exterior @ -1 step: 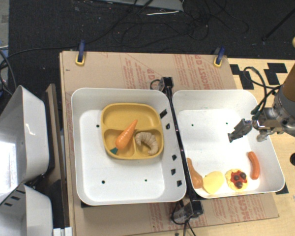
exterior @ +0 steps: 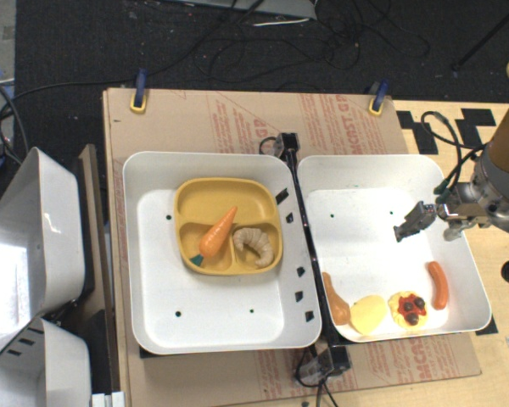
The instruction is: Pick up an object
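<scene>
In the right bin (exterior: 382, 176) your candidates lie along the near wall: a sausage (exterior: 439, 283), a small tart with red berries (exterior: 408, 308), a pale yellow round (exterior: 369, 314) and a drumstick-like piece (exterior: 336, 299). They look like light, stiff, smooth plastic toys, likely slippery. Take the sausage across its middle. The tool (exterior: 414, 222) hangs above bare floor, holding nothing; you cannot tell how far it gapes

The gripper (exterior: 414, 222) hovers over the right bin (exterior: 369, 176) (nothing between its fingers); sausage (exterior: 439, 284), tart (exterior: 408, 308) and yellow disc (exterior: 367, 314) lie below it, toward the bin's near edge.
</scene>
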Robot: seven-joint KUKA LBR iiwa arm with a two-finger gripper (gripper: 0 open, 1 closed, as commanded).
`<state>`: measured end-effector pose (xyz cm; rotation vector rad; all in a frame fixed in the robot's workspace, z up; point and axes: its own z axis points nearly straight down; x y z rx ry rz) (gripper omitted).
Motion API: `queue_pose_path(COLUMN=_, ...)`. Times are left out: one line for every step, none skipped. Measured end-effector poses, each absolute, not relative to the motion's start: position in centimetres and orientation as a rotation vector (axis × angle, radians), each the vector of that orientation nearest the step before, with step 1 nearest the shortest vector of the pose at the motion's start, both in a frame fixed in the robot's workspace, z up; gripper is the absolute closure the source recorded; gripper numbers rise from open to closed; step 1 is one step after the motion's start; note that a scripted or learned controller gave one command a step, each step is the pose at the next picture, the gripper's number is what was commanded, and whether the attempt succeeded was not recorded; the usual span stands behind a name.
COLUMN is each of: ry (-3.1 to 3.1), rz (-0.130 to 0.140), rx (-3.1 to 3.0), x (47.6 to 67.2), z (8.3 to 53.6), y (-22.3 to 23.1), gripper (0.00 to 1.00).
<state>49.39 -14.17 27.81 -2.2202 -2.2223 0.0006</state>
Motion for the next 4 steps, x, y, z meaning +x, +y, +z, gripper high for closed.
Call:
queue_pose_path(ry=-2.216, rz=0.005, rx=-2.221, x=49.9, z=22.0, y=-14.9, gripper=0.0)
queue_pose_path(ry=-2.215, rz=0.005, rx=-2.221, x=50.2, z=15.9, y=-15.5, gripper=0.0)
queue_pose_path(ry=-2.216, rz=0.004, rx=-2.219, x=50.1, z=9.7, y=-14.9, gripper=0.0)
queue_pose_path(ry=-2.218, rz=0.0, rx=-2.224, x=50.2, z=11.0, y=-14.9, gripper=1.0)
